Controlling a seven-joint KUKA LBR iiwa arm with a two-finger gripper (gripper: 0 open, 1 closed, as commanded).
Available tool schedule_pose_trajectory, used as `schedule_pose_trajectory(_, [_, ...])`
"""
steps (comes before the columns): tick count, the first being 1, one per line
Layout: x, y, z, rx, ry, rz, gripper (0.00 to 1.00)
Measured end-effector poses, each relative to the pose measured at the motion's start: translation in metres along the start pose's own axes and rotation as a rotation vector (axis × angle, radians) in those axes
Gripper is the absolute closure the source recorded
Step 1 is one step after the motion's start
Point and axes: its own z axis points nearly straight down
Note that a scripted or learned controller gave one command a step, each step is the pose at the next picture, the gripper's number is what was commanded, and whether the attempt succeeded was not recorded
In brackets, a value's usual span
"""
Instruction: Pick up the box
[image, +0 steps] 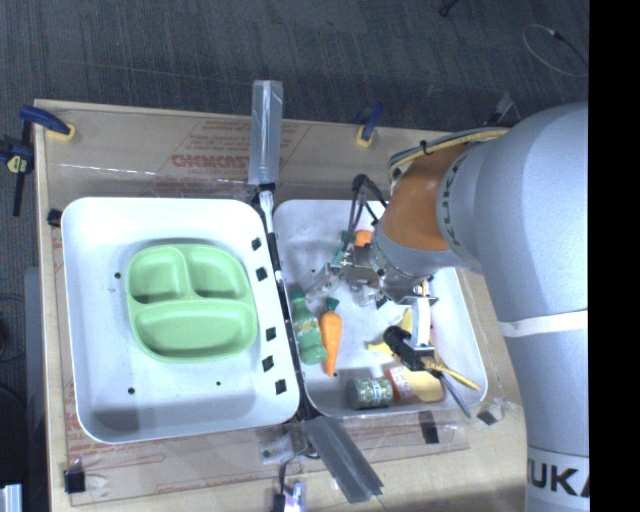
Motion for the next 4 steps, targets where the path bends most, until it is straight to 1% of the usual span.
schedule_pose_trajectory(1, [0.029,0.06,0.0,0.0,0.001,0.217,0.0])
schedule_pose_trajectory(2, [0.031,0.06,-0.01,0.004,0.001,0.209,1.0])
schedule_pose_trajectory(3, [-0.043,0.045,-0.001,-0.001,0.0,-0.165,1.0])
schedule_pose_trajectory(4, [0.049,0.045,-0.126,-0.002,0.001,0.072,1.0])
